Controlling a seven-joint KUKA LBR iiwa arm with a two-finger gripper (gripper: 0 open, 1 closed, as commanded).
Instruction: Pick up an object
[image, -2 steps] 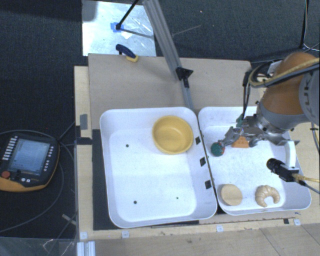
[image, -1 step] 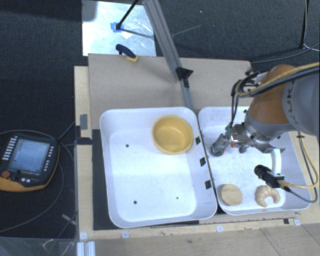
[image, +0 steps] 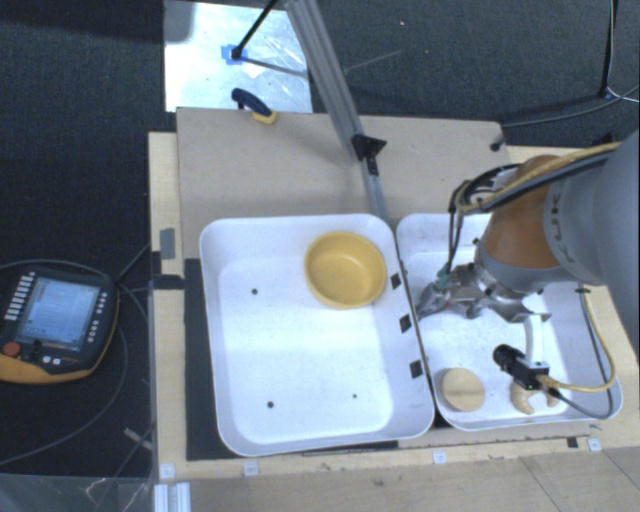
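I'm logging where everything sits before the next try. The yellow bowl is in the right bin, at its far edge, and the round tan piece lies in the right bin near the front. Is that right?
Not quite. The camera view shows the yellow bowl in the left bin, at its far edge, not the right one. The round tan piece does lie in the right bin near the front.

One fixed camera looks down at a slant on both bins, the left bin (image: 230, 300) and right bin (image: 420, 240).

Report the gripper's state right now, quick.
Gripper: over the right bin, above the tan round object; open or shut cannot be told from this view, and nothing is seen between its fingers.
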